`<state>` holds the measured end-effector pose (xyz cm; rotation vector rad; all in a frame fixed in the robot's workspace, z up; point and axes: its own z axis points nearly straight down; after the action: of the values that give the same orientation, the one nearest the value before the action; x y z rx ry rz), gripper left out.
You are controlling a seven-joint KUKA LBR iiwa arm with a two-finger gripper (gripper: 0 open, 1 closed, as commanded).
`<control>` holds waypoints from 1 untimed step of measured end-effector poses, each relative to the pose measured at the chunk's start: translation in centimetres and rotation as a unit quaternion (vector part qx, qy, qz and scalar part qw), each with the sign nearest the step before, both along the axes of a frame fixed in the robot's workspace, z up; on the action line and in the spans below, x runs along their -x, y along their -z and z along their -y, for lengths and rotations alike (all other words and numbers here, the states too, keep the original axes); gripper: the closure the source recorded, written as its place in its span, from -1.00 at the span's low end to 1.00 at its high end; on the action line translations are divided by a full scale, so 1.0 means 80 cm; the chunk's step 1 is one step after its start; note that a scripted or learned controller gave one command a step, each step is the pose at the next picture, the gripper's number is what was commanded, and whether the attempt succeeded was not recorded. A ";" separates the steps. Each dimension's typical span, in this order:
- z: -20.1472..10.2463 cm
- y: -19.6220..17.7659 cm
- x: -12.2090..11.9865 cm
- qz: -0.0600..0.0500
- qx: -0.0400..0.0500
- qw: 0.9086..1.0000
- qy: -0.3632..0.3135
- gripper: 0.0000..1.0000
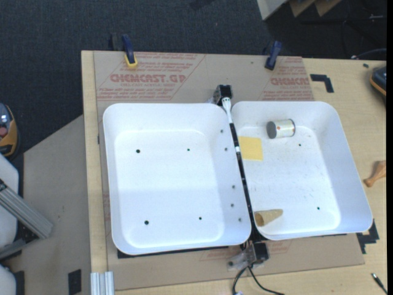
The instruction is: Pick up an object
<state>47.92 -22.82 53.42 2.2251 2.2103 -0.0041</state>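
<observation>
- Lying on its side in the far part of the right bin (344, 165): a small silver cylinder (280, 129), long axis running left to right across the view, dark end cap pointing left toward the divider between the bins.
- Lying flat just left of and nearer than the cylinder, close to the divider: a yellow square piece (250, 148), edges roughly in line with the bin walls.
- Resting in the near left corner of the right bin: a tan wedge-shaped piece (268, 216), long axis running left to right, narrow end pointing right.
- Sitting beside it on the counter (61, 183): the left bin (116, 165), touching the right bin along the shared middle edge.
- Gripping the brown board under the bins at its far edge: two blue clamps (128, 45), well apart.
- Fingers: impossible to tell whether apart or together.
</observation>
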 end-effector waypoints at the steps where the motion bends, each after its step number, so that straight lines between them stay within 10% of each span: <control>1: -0.173 0.148 -0.029 -0.008 -0.006 1.000 -0.010 1.00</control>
<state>50.27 -8.97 41.56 2.2167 2.2471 -0.0101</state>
